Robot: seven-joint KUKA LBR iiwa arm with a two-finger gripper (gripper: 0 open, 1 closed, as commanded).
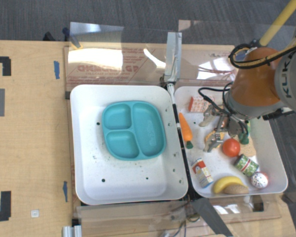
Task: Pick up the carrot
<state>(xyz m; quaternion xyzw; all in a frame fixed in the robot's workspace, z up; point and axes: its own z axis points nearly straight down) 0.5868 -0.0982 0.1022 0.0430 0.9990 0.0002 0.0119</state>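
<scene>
Carrot [185, 130]: lies in the right bin [274, 154], close against that bin's left wall, about midway along it. Orange body with the green stub toward the bin's near edge, long axis roughly parallel to the wall. It rests flat and nothing lies on it.

Gripper [216, 132]: hangs over the middle of the right bin, to the right of the carrot and apart from it. Whether the jaws are open or closed I cannot tell; the metal parts and cables there blur together. Nothing is seen between them.

Neighbours: a tomato [231, 147] just beside the gripper, a red-and-white packet [198, 104] toward the far edge, a small carton [202, 172] and a banana [229, 184] toward the near edge. A green can [245, 164] and a white ball [259, 180] sit near the right corner. The left bin [84, 147] carries a teal divided plate [134, 129].

Assessment: the step in hand is the approach, not yet made. Recommended: shift toward the left wall until centred over the orange body, not the stub. Set the jaws across the narrow width, so one finger drops between carrot and wall. That gap looks tight; a finger striking the rim is the main risk. Descend fully before closing, since the carrot may roll.
</scene>
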